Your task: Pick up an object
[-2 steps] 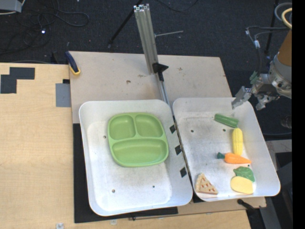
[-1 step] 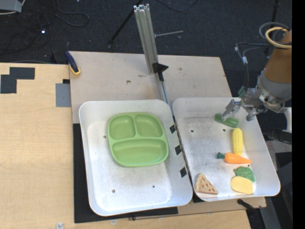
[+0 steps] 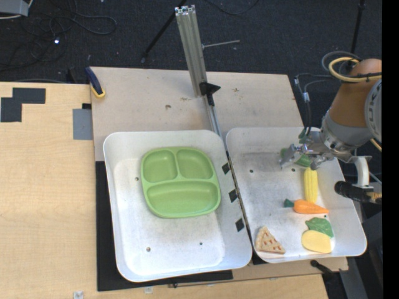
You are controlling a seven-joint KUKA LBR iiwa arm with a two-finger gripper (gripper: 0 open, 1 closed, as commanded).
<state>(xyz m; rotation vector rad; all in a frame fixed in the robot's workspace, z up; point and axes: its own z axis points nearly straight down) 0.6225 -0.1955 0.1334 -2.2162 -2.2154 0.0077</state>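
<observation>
My gripper (image 3: 305,157) hangs low over the far right part of the right bin (image 3: 262,167), with its fingers spread open. A small green thing (image 3: 303,162) lies right under it, between the fingers and partly hidden by them. Just in front of the gripper lies a yellow corn cob (image 3: 310,185). An orange carrot (image 3: 307,207) with a green top sits below the cob. A yellow and green fruit (image 3: 318,235) lies near the front right corner. A tan waffle wedge (image 3: 269,241) lies at the front left of this bin.
The left bin (image 3: 124,242) holds a green divided plate (image 3: 180,182). An upright metal post (image 3: 192,48) stands behind the gap between the bins. The arm (image 3: 355,104) comes in from the right above the right bin's far edge.
</observation>
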